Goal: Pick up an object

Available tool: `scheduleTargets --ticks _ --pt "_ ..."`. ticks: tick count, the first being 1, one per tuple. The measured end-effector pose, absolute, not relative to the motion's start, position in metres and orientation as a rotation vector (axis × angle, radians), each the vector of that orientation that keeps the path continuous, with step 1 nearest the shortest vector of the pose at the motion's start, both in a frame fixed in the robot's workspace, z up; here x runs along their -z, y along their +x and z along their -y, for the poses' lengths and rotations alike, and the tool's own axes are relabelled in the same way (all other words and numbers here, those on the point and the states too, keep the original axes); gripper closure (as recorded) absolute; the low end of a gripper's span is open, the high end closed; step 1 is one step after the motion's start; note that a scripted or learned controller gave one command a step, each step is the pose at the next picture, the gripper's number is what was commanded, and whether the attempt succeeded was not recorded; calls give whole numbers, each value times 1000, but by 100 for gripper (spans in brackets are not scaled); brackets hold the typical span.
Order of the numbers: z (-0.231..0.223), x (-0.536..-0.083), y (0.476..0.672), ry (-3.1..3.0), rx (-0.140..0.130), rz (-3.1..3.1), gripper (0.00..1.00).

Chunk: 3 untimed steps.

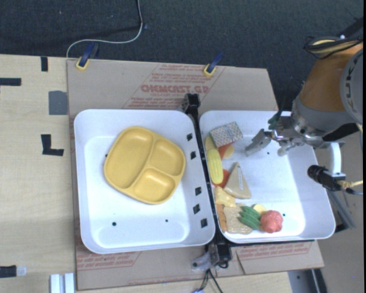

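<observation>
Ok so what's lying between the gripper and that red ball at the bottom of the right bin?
In the camera view, bare white bin floor lies between the gripper and the red ball; the toy food sits off to the left.

We see a light wooden bench (24, 182) with black marks, a cardboard sheet (171, 84) clipped flat on it, left white bin (88, 182) and right white bin (305, 200) touching side by side on the cardboard
</observation>
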<state>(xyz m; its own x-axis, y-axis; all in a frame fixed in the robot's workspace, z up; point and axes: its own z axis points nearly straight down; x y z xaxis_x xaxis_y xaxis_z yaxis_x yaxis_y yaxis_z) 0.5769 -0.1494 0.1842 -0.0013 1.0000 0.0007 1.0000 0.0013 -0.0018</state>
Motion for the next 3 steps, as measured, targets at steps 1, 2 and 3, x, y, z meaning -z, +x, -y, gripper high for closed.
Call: scheduleTargets --ticks 1,2,3 --pt "113 -103 618 -2238 7 2230 0" --pt "113 -85 669 -2223 -9 2221 0" --pt "108 -95 668 -2217 -4 2223 100"
